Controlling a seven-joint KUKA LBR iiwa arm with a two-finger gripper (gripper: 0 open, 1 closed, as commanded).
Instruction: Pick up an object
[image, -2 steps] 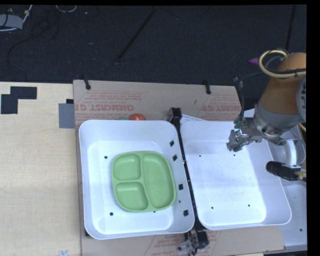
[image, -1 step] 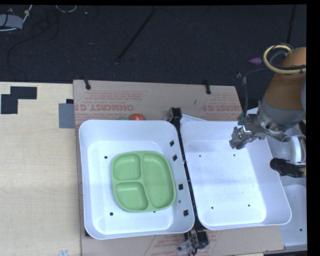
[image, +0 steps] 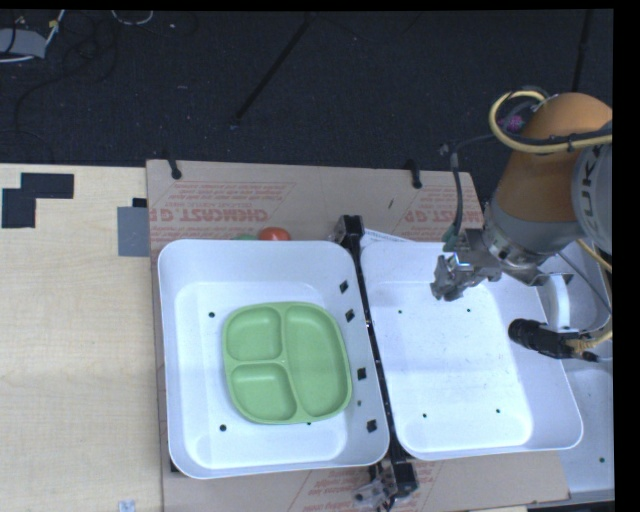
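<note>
A: Start at the left. What's on the tabletop (image: 70, 330)?

B: Pale wood, with dark patches near its far edge. Beside it lies a cardboard sheet (image: 270, 200) with red print, and both white bins sit on that.

A: And the left bin (image: 190, 290)?

B: It holds a green divided plate (image: 287, 362) with three compartments, lying flat near the bin's middle, a little toward the near wall. Behind the bin's far wall a small red-orange thing (image: 274, 235) peeks over the rim; I can't tell what it is.

A: Between the bins?

B: A black divider strip (image: 362, 340) runs along the seam where they meet.

A: The right bin (image: 500, 420)?

B: White floor with a few dark dots. The gripper (image: 452, 278) hangs over its far left part, well apart from the plate.

A: Its fingers?

B: Too small and dark to tell whether they are spread or closed. I see nothing between them.

A: The arm?

B: The orange band (image: 550, 150) sits above the grey wrist, far right.
</note>
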